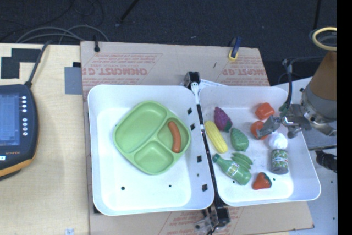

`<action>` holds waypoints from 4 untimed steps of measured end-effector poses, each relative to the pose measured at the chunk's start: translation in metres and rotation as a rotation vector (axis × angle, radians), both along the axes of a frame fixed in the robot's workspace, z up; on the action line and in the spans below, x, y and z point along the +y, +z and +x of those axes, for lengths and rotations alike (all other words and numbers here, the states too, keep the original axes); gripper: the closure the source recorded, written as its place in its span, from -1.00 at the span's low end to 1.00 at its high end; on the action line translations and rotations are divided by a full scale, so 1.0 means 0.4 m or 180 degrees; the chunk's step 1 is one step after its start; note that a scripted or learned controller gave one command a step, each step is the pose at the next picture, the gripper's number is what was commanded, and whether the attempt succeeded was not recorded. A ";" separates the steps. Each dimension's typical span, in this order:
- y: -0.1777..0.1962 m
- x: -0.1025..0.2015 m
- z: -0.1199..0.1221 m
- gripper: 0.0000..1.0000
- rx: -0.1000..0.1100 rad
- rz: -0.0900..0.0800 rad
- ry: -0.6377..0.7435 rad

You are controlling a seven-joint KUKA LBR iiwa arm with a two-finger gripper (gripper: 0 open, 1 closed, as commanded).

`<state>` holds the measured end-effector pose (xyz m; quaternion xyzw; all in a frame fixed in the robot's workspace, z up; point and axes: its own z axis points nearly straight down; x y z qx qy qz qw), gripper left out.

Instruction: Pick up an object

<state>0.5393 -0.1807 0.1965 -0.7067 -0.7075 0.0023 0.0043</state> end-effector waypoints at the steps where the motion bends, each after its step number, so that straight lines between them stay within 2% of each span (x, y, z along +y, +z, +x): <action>1: -0.279 0.102 -0.033 -1.00 -0.0005 -0.0007 -0.0006; 2: -0.269 0.199 -0.074 -1.00 -0.0063 -0.0052 -0.0028; 3: -0.258 0.207 -0.079 1.00 -0.0012 -0.0013 -0.0029; 4: -0.028 0.418 -0.158 1.00 -0.0005 0.0000 0.0011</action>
